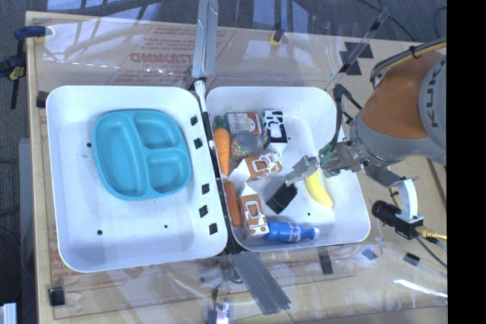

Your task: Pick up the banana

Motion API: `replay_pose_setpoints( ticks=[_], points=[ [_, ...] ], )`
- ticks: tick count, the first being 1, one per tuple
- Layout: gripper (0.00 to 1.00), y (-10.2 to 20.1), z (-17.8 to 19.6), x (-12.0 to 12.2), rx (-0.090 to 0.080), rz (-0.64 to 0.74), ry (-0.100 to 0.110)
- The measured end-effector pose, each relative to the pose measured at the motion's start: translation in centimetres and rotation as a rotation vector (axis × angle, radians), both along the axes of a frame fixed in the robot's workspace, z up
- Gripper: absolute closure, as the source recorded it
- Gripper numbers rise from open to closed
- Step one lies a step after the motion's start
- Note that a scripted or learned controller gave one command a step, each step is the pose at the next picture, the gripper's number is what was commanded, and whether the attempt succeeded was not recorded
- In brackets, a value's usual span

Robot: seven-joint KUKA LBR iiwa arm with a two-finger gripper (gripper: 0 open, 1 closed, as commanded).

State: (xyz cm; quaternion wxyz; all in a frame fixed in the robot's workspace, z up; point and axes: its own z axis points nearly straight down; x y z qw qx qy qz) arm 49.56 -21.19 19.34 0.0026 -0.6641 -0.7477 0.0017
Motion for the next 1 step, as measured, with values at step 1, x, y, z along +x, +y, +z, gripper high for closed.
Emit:
replay_pose_setpoints(
  ticks=[1],
  points=[
    [0.00, 0.20, -10.49, 1.14, 0.001, 0.022, 0.000]
  ],
)
